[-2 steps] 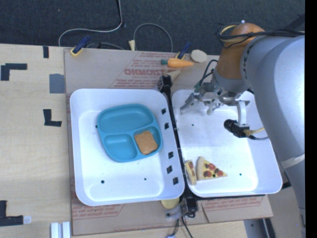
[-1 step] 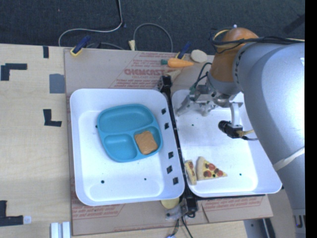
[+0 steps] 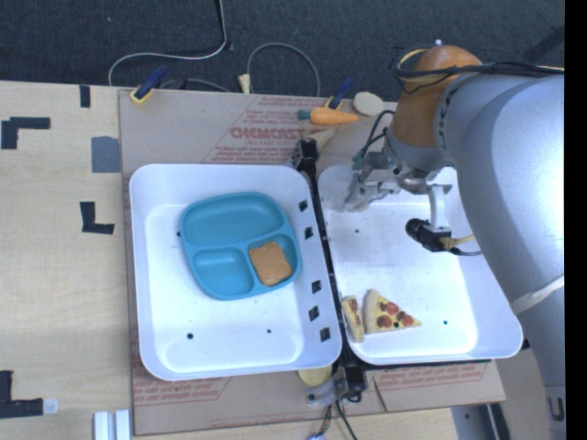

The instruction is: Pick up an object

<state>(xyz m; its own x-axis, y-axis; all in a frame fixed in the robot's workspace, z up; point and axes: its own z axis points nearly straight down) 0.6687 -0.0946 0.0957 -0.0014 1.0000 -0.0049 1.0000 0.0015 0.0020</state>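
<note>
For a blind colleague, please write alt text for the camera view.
A grey robot arm reaches from the right over the far end of the right white bin, where a pizza slice lies near the front. In the left bin, a blue divided plate holds a brown cracker.

my arm [image 3: 514, 154] runs off the right edge, so its base is out of sight, and its bulk covers the right bin's [image 3: 404, 342] far right corner and part of that rim. my tool [image 3: 365, 191] sits over the bin's top edge, too small and cluttered for me to read its tips. a pale thing [image 3: 315, 374] peeks from under the bins' near edge, mostly hidden. beyond the bins an orange item [image 3: 332, 115] and a pale round one [image 3: 368, 104] are too small to name. the desk [image 3: 55, 246] is cut by the left edge.
</note>
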